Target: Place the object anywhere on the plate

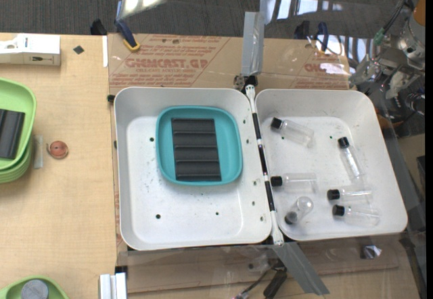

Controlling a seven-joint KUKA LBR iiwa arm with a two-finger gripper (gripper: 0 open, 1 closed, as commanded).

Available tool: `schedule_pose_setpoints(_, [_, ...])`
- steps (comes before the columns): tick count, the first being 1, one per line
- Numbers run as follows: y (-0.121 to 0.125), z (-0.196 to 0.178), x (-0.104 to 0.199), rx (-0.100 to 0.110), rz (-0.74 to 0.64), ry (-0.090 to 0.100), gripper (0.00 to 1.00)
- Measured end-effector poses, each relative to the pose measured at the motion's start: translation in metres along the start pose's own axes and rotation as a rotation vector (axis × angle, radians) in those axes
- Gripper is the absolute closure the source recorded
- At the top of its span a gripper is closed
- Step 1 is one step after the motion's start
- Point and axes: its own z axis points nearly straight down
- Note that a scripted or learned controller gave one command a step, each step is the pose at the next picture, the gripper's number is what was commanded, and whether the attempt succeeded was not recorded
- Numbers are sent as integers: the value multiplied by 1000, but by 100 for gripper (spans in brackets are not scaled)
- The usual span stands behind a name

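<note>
The hand (389, 54) sits at the far right of the counter (67, 223), beyond the far right corner of the right white bin (389, 155), amid cables and metal parts; whether it is open or closed I cannot tell, and nothing can be made out in it.

The right white bin holds six small clear plastic vials with black caps. One vial (292, 129) lies near the bin's far left corner. A second vial (348, 157) lies slanted toward the bin's right side. A third vial (292, 181) lies along the bin's left wall. A fourth vial (298, 210) lies near the bin's near left corner. Two more vials, one (348, 193) just behind the other (353, 211), lie near the bin's near right corner.

The left white bin (135, 210) touches the right bin along its left wall. In it rests the teal rounded-square plate (164, 149), carrying a dark ribbed insert (197, 149) at its centre. All the vials lie well apart from the plate.
</note>
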Motion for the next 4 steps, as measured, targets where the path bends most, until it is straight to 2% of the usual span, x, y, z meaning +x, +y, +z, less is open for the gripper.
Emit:
schedule_pose_setpoints(1, [-1, -24, 4, -2, 3, 0, 0])
schedule_pose_setpoints(3, [-2, -6, 5, 0, 43, 0, 0])
schedule_pose_setpoints(4, [-3, -27, 7, -2, 52, 0, 0])
